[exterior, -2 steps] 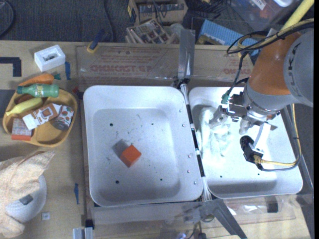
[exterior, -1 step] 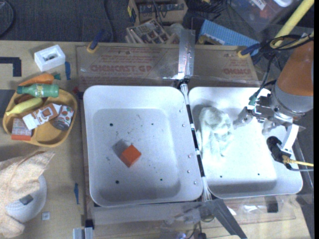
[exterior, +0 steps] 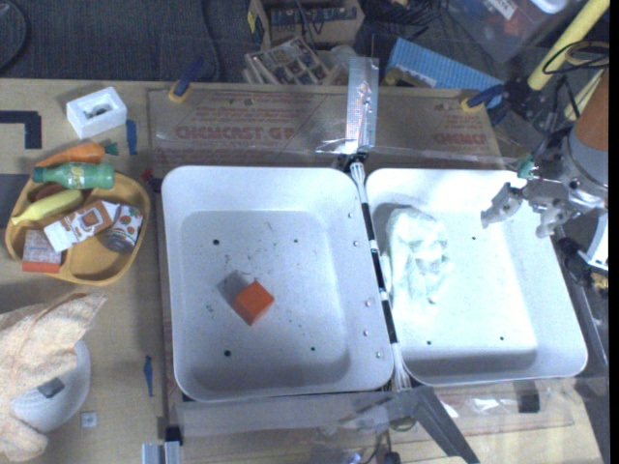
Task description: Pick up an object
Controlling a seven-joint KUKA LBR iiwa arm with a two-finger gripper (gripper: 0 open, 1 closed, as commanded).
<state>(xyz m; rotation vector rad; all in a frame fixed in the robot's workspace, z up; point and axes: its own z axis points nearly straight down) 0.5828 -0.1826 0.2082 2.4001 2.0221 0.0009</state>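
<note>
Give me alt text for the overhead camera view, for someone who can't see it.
An orange block lies in the left white bin, while the gripper hangs over the right bin's far right edge. A crumpled white cloth sits in the right bin, by the divider.

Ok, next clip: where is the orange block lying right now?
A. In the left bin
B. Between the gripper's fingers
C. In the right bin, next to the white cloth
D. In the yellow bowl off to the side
A. The orange block lies on the floor of the left bin, while the gripper hangs over the right bin, well apart from it.
</note>
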